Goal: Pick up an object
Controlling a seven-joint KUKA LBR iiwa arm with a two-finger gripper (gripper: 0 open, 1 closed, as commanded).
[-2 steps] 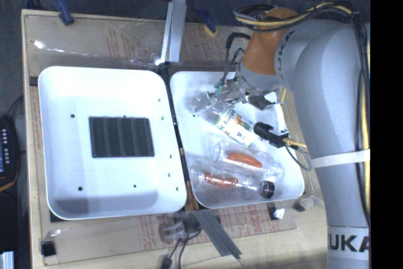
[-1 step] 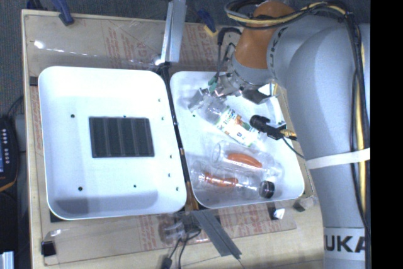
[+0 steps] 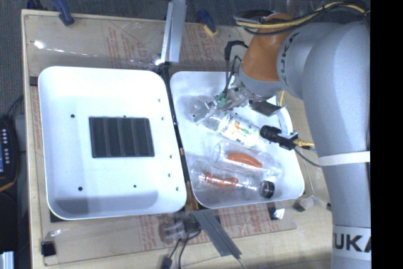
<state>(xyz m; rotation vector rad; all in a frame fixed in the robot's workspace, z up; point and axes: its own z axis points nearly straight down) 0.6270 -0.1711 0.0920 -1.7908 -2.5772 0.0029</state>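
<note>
The KUKA arm's gripper [image 3: 221,99] hangs at the right bin's [image 3: 291,189] far edge, directly over a clear plastic packet [image 3: 203,110]; the jaws' state cannot be told.

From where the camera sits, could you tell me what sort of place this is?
Most likely a robotics lab's bin-picking bench: a grey industrial arm reaches over two white bins, one holding small mixed items, and clamps hold the board.
</note>
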